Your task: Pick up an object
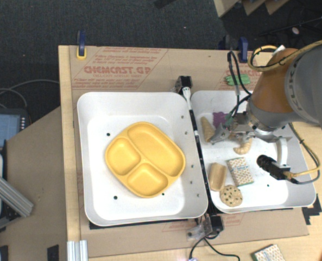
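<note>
The right bin (296, 197) holds several small things. A tan wedge-shaped piece (207, 128) lies near its left wall, with a purple item (219, 117) just behind it. A pale beige lump (243, 145) sits mid-bin. Toward the front lie a tan roll (217, 175), a small patterned packet (240, 171) and a round chocolate-chip cookie (231, 196). My gripper (221, 133) reaches in from the right and hangs low in the bin, between the purple item and the beige lump and close to the tan wedge. Nothing is visibly lifted.
A yellow three-compartment plate (144, 157) lies in the middle of the left bin (95, 113). The wall between the bins (196, 145) runs just left of the gripper. The arm's body covers the right bin's back right part.
</note>
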`<state>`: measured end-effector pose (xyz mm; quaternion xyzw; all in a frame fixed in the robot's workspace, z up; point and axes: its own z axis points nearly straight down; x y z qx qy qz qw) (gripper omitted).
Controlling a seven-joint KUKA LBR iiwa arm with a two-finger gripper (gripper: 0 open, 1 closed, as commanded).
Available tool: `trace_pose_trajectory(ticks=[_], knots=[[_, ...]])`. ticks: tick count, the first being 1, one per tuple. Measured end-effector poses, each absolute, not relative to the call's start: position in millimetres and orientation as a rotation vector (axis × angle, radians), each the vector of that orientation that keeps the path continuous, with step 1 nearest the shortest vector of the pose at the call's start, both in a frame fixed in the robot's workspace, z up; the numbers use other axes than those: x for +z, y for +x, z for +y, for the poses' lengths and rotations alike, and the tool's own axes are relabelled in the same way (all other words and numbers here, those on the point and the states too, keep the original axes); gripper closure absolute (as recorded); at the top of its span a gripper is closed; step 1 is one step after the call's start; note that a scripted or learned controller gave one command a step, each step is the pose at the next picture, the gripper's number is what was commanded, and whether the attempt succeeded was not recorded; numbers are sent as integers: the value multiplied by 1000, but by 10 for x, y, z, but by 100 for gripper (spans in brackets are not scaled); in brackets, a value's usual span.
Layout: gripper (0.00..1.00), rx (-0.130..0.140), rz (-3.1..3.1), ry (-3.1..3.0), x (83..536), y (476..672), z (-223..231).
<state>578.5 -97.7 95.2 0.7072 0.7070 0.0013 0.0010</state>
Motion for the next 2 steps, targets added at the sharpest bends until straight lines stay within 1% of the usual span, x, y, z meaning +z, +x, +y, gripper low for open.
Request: trace_pose_trajectory(ticks=[1,2], knots=[[0,2,2222,2215,841,6530,-941],[100,0,2221,2216,965,6513,-945]])
